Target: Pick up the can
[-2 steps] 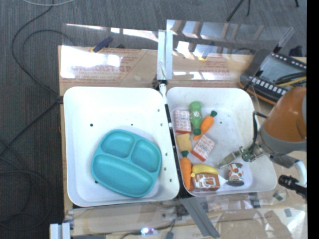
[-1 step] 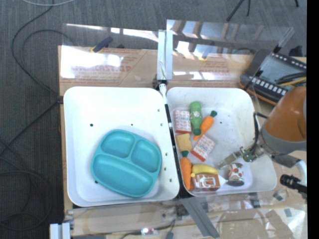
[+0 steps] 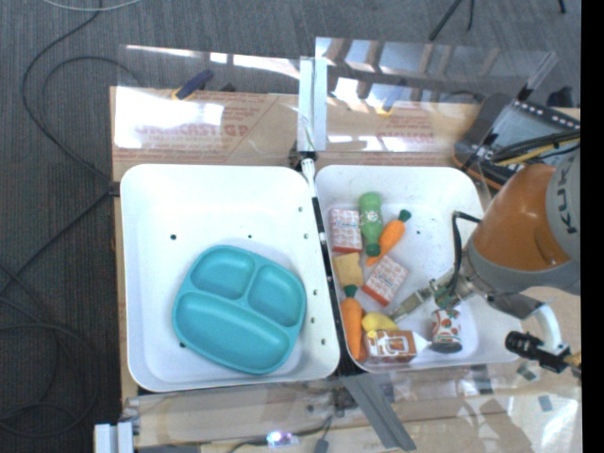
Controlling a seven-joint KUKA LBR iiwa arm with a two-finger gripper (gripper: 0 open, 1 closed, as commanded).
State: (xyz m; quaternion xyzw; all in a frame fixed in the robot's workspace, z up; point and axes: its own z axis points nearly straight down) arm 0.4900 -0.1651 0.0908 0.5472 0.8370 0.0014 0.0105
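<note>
step: arm is reaching for the can (image 3: 446,330) | can: standing upright near the right bin's (image 3: 472,189) front wall, apart from the small carton (image 3: 392,345) | gripper (image 3: 440,296): hovering just above can, finger spread cannot be told | advice: centring over the can and descending straight is looking wisest

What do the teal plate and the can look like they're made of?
Teal plate: looks like moulded plastic, matte to satin, one even colour with soft rounded dividers between three compartments. Can: small, upright, with a printed red and white label; metal or toy plastic, too small to tell.
</note>
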